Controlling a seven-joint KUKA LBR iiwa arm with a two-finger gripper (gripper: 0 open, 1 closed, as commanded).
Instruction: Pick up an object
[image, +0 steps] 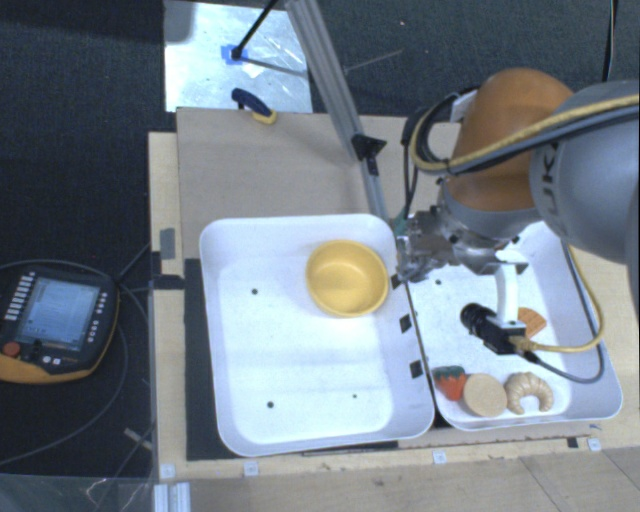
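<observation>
The yellow bowl (346, 278) sits in the left bin (250, 400), up near its 1 o'clock corner. The tool (412, 262) hangs just beside the bowl, at its 3 o'clock side, over the edge where the two bins meet. I cannot tell how the tool is set. In the right bin (590, 400), at 6 o'clock, lie a croissant (529, 391), a round cookie (484, 395) and a small red and green toy (450, 381).

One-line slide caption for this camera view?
KUKA arm reaches over the right bin; yellow bowl sits in the left bin.
</observation>
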